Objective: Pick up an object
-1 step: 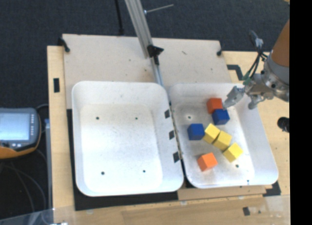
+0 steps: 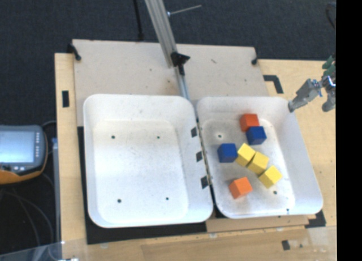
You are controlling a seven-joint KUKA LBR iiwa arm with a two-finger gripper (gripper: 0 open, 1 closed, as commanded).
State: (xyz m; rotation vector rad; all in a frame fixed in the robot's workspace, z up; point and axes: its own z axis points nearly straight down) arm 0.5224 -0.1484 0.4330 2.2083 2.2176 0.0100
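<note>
The right bin (image 2: 300,158) holds several small cubes. An orange cube (image 2: 249,122) sits at the back with a blue cube (image 2: 256,135) touching its front. Another blue cube (image 2: 227,152) lies to the left, beside a diagonal row of three yellow cubes (image 2: 259,162). A second orange cube (image 2: 241,187) sits nearest the front. My gripper (image 2: 313,101) hangs at the view's right edge, beyond the bin's back right corner, open with its two fingers spread and nothing between them.
The left bin (image 2: 138,161) stands beside the right one, joined by dark clips along the shared edge. A slanted aluminium post (image 2: 161,19) rises behind the bins. A small screen device (image 2: 21,148) sits off the bench at the left.
</note>
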